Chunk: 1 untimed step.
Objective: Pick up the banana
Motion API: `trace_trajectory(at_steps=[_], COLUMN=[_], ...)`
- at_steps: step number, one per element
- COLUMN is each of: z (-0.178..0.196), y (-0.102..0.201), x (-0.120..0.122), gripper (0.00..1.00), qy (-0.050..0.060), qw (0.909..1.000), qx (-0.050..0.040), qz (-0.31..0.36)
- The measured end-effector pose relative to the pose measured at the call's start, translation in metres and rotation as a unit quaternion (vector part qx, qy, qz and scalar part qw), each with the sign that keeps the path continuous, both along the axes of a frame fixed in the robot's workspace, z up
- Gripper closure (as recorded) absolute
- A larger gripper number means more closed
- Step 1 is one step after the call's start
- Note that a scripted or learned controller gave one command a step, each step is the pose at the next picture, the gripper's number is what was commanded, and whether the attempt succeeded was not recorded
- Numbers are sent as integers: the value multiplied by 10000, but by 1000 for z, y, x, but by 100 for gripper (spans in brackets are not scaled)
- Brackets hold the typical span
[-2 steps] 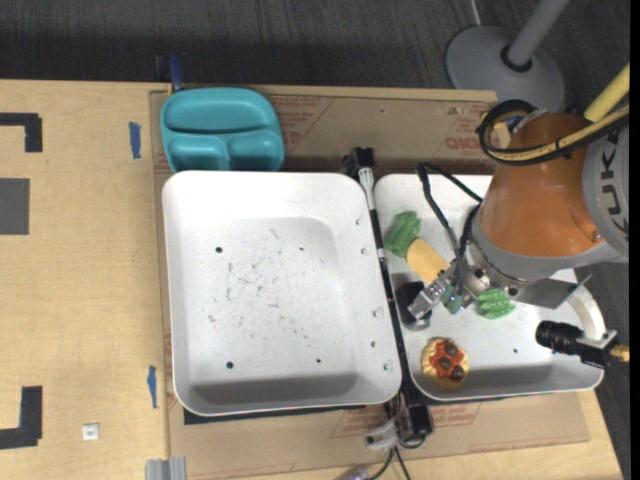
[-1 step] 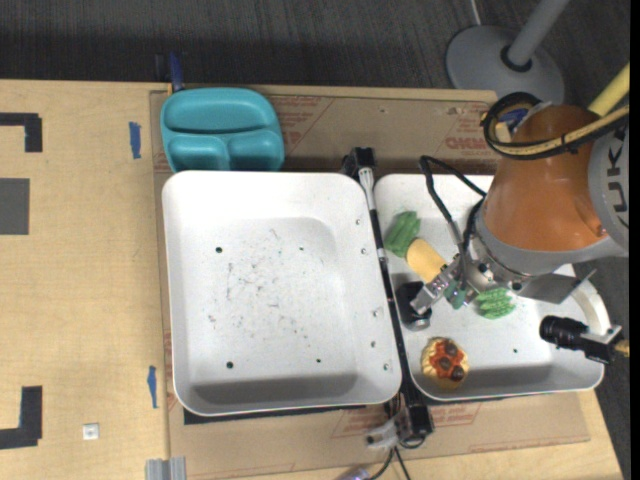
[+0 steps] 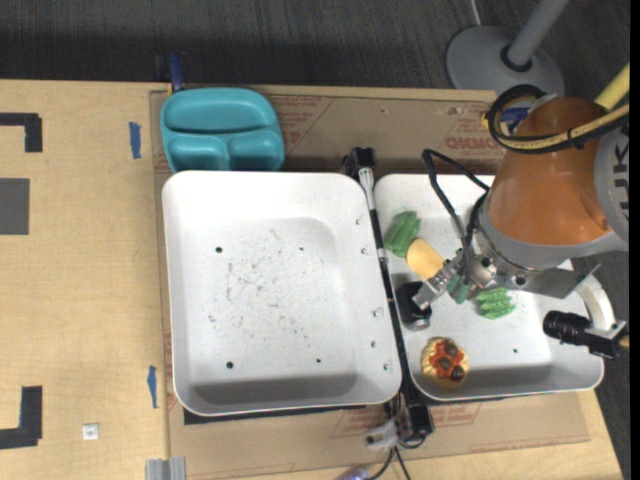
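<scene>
Two shallow white bins are seen side by side on a wooden bench [image 3: 80, 298]. The left bin [image 3: 275, 288] shows only scuffs and small holes on its floor. The right bin [image 3: 520, 368] is reached into by the grey arm, whose orange band [image 3: 550, 183] is seen above the wrist.

The gripper [image 3: 418, 306] is lowered into the right bin's left part, close to the wall shared with the other bin. Its dark fingertips are seen near the bin floor, but whether they are spread or pressed together cannot be told, and nothing is seen held between them.

The banana [image 3: 423, 259], a short yellow piece, is found lying on the right bin's floor, just above the gripper in the picture and apparently untouched by it. A green leafy toy [image 3: 402, 231] lies just beside the banana's upper end. A second green piece [image 3: 495, 303] is partly hidden under the wrist. A round brown and yellow item with dark and red spots [image 3: 444, 359] lies near the bin's front wall.

A teal divided tray [image 3: 222, 128] is set behind the left bin
</scene>
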State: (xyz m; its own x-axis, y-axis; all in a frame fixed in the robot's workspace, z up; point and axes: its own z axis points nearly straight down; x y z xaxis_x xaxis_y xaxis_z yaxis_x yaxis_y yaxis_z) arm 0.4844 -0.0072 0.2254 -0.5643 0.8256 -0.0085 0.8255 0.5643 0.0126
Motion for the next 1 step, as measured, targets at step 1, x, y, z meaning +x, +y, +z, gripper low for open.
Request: trace_trajectory(at_steps=[1], z=[10], y=[0], x=[1], gripper=[100], qy=[-23], qw=[10000], qx=[-2], qz=[1])
